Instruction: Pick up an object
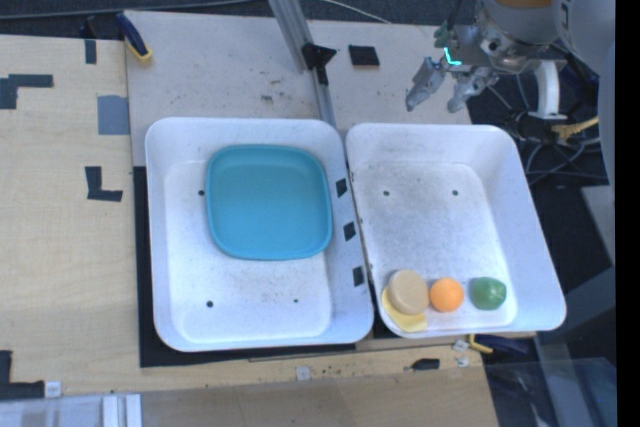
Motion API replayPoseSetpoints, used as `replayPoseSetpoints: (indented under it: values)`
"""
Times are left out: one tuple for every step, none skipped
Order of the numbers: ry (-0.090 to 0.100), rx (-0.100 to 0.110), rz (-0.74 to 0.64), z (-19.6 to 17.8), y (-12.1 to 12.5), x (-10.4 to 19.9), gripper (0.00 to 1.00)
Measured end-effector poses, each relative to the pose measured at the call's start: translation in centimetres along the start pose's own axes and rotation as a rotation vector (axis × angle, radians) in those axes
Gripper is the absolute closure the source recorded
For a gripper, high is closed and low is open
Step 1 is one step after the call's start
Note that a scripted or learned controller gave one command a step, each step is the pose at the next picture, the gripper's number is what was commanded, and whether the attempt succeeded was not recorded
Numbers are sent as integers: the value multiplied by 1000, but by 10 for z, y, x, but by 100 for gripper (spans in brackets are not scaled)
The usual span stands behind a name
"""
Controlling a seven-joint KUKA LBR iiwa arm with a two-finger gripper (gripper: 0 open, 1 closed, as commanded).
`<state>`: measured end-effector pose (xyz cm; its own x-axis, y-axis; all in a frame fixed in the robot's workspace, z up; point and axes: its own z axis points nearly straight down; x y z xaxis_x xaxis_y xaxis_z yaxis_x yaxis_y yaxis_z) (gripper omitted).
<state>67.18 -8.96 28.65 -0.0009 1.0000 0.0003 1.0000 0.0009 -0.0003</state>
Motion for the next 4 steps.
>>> replayPoseSetpoints:
  values:
    - [0, 0, 0, 0, 0, 0, 0]
    - [0, 5, 1, 63, -3, -2, 0]
    - [0, 4, 0, 107, -8, -1, 0]
    - [0, 4, 0, 150, -9, -3, 0]
